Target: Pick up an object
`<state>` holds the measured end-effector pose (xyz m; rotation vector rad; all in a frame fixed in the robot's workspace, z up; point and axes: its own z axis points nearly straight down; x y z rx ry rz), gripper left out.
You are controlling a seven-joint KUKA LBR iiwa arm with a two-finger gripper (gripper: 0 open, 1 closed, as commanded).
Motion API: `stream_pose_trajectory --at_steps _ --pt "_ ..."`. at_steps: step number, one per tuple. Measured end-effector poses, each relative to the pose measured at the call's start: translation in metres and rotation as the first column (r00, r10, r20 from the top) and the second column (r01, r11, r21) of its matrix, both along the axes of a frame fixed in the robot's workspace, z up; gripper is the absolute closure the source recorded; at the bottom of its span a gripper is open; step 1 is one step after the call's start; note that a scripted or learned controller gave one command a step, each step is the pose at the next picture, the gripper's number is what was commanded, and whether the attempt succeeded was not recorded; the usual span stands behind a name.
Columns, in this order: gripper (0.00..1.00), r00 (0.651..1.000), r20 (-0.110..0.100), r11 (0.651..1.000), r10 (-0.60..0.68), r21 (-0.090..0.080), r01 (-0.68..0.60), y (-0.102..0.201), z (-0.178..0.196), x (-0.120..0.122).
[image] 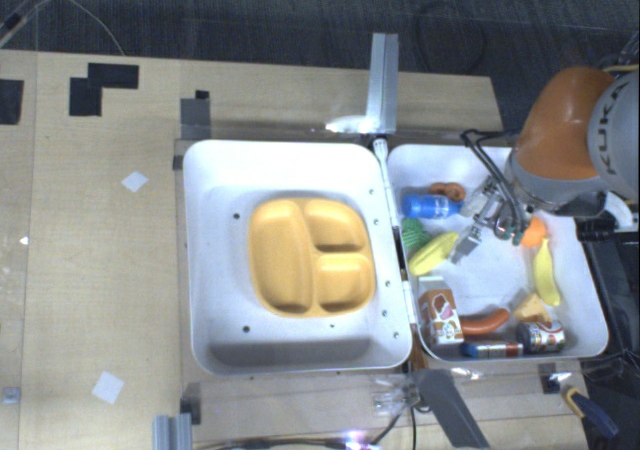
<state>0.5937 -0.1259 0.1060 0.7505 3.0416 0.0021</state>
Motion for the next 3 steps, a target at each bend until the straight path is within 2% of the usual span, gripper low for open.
stream_pose_trajectory --at_steps 1,2,3 --pt "0.0 0.992 0.002 0.992 -0.128 0.001 0.128 0.026 -0.017 0.002" --pt "0.0 0.941 -0.019 0.941 -0.339 -0.001 0.339 0.032 -0.017 0.032" --pt "1.0 0.945 0.01 0.945 -0.328 0.005 0.328 0.035 -0.004 0.04"
